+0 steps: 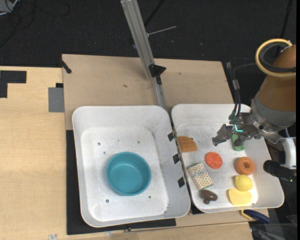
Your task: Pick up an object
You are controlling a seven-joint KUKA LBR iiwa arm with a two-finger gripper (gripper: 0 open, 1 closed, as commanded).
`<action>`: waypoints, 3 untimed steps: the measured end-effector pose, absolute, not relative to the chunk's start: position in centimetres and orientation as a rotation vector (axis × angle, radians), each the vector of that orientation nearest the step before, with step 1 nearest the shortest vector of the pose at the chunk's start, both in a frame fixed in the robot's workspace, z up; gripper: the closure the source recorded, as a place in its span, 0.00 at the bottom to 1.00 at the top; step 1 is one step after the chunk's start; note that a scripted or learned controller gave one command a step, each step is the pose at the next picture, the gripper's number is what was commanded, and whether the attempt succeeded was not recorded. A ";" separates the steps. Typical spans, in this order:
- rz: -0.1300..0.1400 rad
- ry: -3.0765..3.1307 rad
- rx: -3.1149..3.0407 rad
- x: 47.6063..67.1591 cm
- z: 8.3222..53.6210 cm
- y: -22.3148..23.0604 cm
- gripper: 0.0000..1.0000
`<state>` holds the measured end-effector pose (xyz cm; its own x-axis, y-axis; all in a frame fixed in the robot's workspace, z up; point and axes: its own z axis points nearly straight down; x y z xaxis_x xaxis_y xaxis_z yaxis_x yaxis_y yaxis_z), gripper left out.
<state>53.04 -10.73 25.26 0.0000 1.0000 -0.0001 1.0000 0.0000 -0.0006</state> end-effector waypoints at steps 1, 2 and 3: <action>0.001 -2.221 -2.221 53.0 25.3 -10.7 0.00; 0.005 -2.219 -2.218 53.1 19.0 -10.4 0.00; 0.005 -2.219 -2.219 52.9 14.4 -11.2 0.00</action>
